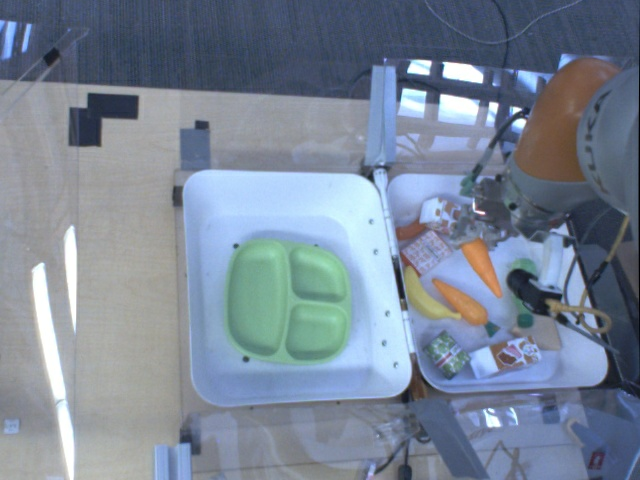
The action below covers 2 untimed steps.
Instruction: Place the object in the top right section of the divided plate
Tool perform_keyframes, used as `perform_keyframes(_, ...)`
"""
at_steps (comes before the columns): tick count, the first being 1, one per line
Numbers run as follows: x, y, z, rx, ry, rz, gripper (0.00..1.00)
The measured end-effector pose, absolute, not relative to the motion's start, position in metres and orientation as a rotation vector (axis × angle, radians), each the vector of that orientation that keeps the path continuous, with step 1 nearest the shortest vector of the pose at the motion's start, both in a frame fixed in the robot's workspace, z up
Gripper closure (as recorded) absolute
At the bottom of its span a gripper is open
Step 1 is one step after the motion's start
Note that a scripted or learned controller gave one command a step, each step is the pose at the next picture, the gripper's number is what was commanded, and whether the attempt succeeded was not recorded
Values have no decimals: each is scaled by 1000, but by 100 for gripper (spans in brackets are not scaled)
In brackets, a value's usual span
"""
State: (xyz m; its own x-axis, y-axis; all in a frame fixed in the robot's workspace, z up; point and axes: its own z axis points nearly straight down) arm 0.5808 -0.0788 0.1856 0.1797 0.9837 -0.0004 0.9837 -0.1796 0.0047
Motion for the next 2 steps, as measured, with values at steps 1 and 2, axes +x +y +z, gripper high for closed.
perform_keyframes(1,561,4,221,2252,2186,7,100)
perform_keyframes(2,556,34,184,2426,1997,2,100)
